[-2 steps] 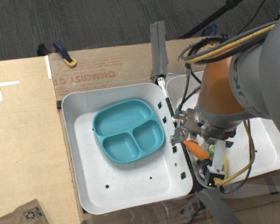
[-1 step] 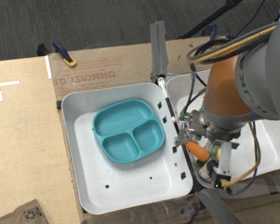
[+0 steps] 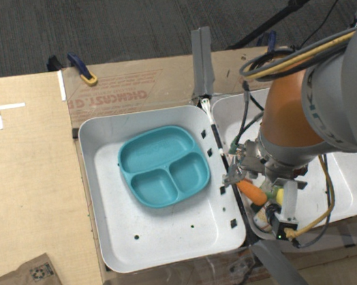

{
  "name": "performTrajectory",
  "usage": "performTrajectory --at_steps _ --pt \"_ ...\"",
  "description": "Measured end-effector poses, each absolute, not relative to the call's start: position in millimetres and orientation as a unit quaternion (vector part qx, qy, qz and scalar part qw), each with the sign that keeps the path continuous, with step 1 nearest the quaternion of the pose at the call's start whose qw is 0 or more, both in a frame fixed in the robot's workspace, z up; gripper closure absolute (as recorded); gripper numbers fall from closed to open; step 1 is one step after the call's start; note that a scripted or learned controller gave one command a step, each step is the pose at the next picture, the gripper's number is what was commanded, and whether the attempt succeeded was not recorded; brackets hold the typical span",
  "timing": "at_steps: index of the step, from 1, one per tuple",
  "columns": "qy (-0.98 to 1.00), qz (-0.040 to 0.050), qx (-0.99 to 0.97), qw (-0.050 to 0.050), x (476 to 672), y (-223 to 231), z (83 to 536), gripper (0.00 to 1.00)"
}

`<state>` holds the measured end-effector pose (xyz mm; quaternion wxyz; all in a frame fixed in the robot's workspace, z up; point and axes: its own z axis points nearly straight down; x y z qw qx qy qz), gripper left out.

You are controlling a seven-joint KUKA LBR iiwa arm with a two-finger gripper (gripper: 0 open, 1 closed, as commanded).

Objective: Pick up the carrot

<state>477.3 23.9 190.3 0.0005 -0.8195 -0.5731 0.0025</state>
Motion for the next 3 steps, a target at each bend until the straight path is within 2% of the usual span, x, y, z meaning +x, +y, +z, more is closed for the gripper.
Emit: performTrajectory --at_steps 1,2,3 --pt "-0.573 0.0043 -0.819 0.001 477.8 23.2 198.2 1.00" --pt "-0.564 0.0020 -0.826 0.000 477.6 -2.5 195.7 1.00" --pt "-0.436 0.0030 -0.900 0.000 476.7 33.9 190.1 1.00"
